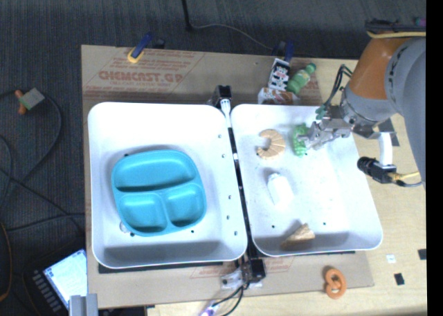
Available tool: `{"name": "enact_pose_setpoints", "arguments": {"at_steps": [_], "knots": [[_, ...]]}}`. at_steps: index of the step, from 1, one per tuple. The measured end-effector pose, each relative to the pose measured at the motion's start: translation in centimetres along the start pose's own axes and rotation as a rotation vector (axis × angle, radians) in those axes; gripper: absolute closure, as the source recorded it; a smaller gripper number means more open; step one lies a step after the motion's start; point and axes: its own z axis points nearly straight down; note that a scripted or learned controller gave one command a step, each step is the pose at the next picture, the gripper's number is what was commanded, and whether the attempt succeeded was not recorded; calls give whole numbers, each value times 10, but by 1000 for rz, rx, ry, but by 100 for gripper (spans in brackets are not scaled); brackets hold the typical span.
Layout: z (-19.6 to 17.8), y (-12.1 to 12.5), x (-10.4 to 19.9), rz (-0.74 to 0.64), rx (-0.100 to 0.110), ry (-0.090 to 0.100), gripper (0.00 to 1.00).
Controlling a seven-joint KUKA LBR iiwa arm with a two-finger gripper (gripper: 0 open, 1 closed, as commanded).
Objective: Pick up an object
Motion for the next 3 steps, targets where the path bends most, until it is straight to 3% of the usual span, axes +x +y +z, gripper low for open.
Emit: {"name": "enact_pose_setpoints", "arguments": {"at_steps": [1, 2, 3], "knots": [[1, 0, 1, -1, 2, 1, 0], [46, -31, 49, 0, -4, 1, 0], [35, -30, 48, 0, -7, -3, 100]]}}
